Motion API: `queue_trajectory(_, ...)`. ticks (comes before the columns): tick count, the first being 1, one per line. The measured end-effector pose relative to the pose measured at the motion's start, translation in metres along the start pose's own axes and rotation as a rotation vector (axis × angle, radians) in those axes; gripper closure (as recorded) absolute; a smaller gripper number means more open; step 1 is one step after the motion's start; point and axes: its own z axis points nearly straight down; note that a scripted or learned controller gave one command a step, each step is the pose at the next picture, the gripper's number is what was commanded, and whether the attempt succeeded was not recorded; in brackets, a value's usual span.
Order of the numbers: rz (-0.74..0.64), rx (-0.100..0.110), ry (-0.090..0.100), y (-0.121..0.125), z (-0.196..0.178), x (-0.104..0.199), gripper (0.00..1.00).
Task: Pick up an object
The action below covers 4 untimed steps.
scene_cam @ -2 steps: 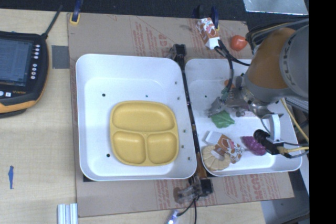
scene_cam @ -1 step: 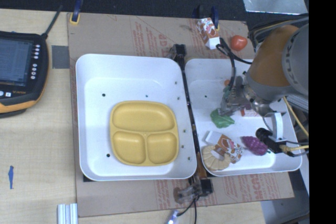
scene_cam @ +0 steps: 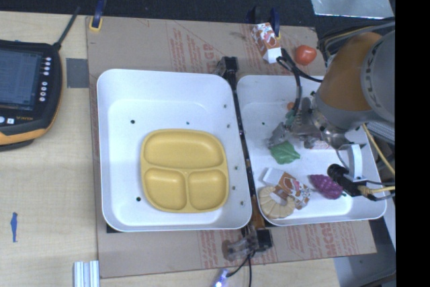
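Gripper (scene_cam: 281, 138) is seen low in the right bin (scene_cam: 259, 101), just above a green object (scene_cam: 285, 153); whether anything is pinched cannot be told. 1 yellow divided tray (scene_cam: 184, 169) is held by the left bin (scene_cam: 117, 94)

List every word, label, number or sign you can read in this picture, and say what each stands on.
No text here can be read for certain.
Cardboard sheet under the bins: repeated red print, too blurred to read.
Small carton beyond the right bin: printed pattern, too small.
Packet in the right bin: print illegible.
Handheld pendant: screen too dim to read.
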Motion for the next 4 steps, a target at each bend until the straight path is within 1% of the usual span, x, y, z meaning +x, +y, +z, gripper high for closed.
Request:
queue_trajectory(1,0.007,-0.004,0.001,-0.001,0.020,0.005,0.00)
queue_trajectory(2,0.004,-0.002,0.001,-0.001,0.010,0.004,1.00)
queue_trajectory(3,0.009,-0.007,0.002,-0.014,-0.030,-0.037,1.00)
queue_trajectory(4,0.007,-0.005,0.002,-0.018,-0.009,-0.045,1.00)
